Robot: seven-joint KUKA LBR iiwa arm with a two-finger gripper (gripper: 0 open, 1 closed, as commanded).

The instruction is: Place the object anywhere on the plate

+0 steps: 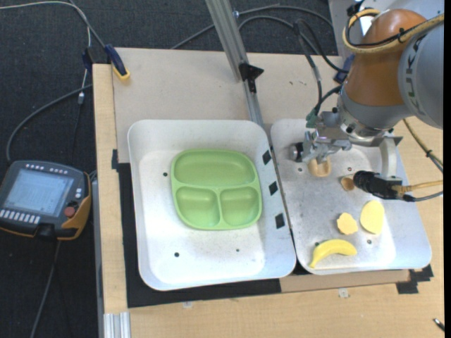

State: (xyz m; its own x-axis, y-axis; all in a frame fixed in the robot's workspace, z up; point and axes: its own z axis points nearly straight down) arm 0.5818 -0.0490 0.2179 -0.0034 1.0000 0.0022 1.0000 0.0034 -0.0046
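A light green plate (pixel 214 189) with three compartments lies in the left white bin (pixel 151 259). My gripper (pixel 319 148) hangs over the upper left part of the right bin (pixel 416 248). A small tan block (pixel 320 167) sits directly at its tip, touching or nearly touching it. I cannot see whether the block is gripped. Lower in the right bin lie a yellow banana (pixel 332 251), a yellow rounded piece (pixel 373 217) and a smaller yellow piece (pixel 347 224).
A slanted grey metal pole (pixel 232 41) runs down to the gap between the bins. A teach pendant (pixel 42 199) lies on the floor at the left. A blue and yellow clamp (pixel 117 64) sits on the bench's far left corner.
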